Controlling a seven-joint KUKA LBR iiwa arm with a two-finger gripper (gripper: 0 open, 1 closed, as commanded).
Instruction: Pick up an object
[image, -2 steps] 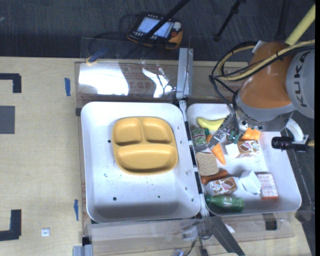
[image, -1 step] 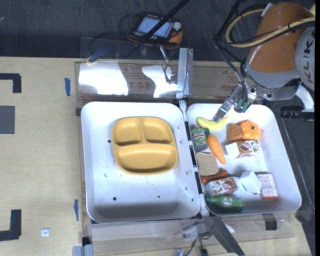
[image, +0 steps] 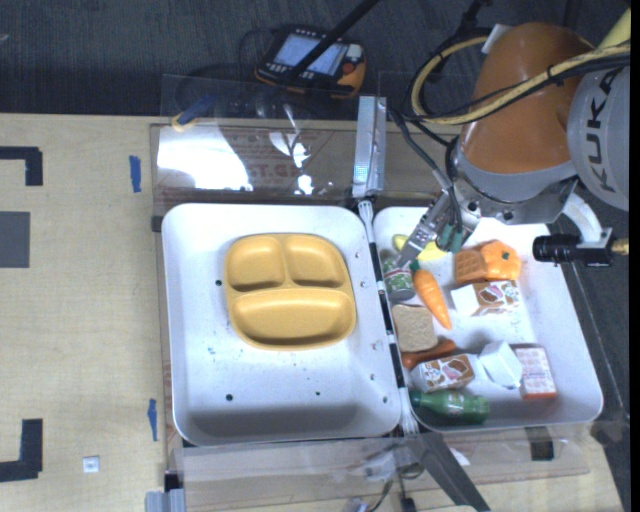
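Note:
My gripper (image: 408, 256) reaches down into the far left corner of the right bin (image: 578, 340), just above a carrot (image: 432, 298) and a dark green item (image: 398, 283). A small yellow-green piece (image: 402, 243) lies beside it. Nothing can be seen held in it. The right bin also holds an orange box (image: 487, 262), a white carton (image: 488, 297), a slice of bread (image: 413, 327), a brown packet (image: 446, 372), a green bottle (image: 452, 404) and a red and white carton (image: 537, 372).
The left bin (image: 190, 330) holds a yellow divided plate (image: 290, 290). A ridge between the two bins (image: 380, 300) runs close to my gripper's left. A clear panel (image: 260, 150) stands behind the left bin. The arm's body (image: 530, 110) hangs over the right bin's far edge.

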